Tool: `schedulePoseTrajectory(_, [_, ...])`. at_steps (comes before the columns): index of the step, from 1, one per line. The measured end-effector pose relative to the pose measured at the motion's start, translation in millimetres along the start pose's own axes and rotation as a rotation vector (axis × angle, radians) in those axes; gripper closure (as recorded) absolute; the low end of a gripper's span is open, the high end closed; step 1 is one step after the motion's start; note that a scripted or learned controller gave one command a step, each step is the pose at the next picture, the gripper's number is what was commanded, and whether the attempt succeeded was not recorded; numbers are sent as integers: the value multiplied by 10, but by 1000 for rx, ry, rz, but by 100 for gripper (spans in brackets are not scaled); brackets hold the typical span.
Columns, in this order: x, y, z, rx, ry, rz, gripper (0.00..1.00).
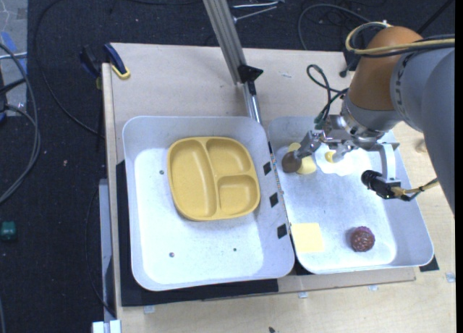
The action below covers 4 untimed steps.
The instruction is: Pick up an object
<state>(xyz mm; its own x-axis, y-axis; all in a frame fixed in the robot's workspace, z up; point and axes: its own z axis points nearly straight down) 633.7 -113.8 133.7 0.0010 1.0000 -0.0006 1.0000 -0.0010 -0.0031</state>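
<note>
A pale yellow piece (309, 166) lay in the right bin (334, 201), just below the hand (317, 152) and so close that contact could not be judged. A brown round piece (290, 163) sat touching the yellow one on its far side from the arm, against the bin's inner wall. The hand hung low over that corner of the bin. Whether it was wide or narrow could not be told, and nothing was plainly gripped in it. Well apart from the hand, toward the near rim of the same bin, a flat yellow square (307, 237) rested, and beside it a dark red ball (361, 239). Beyond the hand, in the left bin (145, 201), lay a yellow divided plate (214, 178). Both bins stood on the pale tabletop (166, 78).
</note>
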Motion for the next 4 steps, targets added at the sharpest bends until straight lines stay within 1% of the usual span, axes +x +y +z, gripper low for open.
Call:
schedulePoseTrajectory(1, [0,12,412,-6,-2,-1,0])
schedulePoseTrajectory(2, [-5,30,272,-12,-3,0,100])
schedulePoseTrajectory(3, [11,-11,-351,-8,0,-2,100])
schedulePoseTrajectory(4, [27,-87,-819,-7,0,-3,100])
